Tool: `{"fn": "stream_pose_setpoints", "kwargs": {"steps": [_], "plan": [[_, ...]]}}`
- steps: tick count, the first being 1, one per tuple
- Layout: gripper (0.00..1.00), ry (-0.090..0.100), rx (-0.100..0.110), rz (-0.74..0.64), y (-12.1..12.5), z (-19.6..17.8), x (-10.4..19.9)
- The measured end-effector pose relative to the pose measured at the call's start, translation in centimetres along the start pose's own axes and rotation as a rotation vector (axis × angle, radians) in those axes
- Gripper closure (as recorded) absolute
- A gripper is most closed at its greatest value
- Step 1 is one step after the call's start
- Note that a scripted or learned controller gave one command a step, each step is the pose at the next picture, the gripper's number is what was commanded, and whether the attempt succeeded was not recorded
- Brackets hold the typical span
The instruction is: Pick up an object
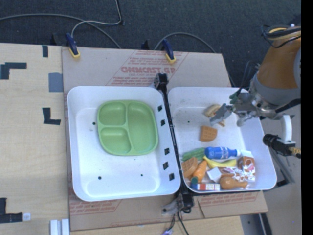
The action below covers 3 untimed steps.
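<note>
The right bin (186,112) holds several small toy foods. A tan bread piece (212,110) lies near its back, with an orange square cracker (208,132) just in front of it. My gripper (233,117) hangs over the bin's back right part, right beside the bread piece. Its fingers (222,114) are spread open with nothing between them. Along the bin's front lie a blue bottle (222,153), a yellow banana (220,163), a carrot (199,171) and a brown drumstick (233,182).
The left bin (83,146) holds a green divided plate (128,127). A black divider (167,126) runs between the bins. A red and white packet (247,166) and a small tube (206,186) lie in the right bin's front corner. Two clamps (73,47) sit at the bench's back.
</note>
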State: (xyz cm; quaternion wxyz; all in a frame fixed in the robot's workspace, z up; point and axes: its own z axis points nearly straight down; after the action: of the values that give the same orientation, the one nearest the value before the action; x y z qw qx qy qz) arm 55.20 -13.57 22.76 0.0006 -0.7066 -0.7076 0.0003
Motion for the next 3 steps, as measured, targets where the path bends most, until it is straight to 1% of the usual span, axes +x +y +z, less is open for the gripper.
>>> {"fn": "stream_pose_setpoints", "kwargs": {"steps": [1, 2, 3], "plan": [[0.0, 0.001, 0.002, 0.0, 2.0, 10.1, 2.7], [0.0, -0.003, -0.007, 0.001, 4.2, 13.7, 1.2], [1.0, -0.009, -0.02, 0.0, 4.5, 12.4, 1.0]]}}
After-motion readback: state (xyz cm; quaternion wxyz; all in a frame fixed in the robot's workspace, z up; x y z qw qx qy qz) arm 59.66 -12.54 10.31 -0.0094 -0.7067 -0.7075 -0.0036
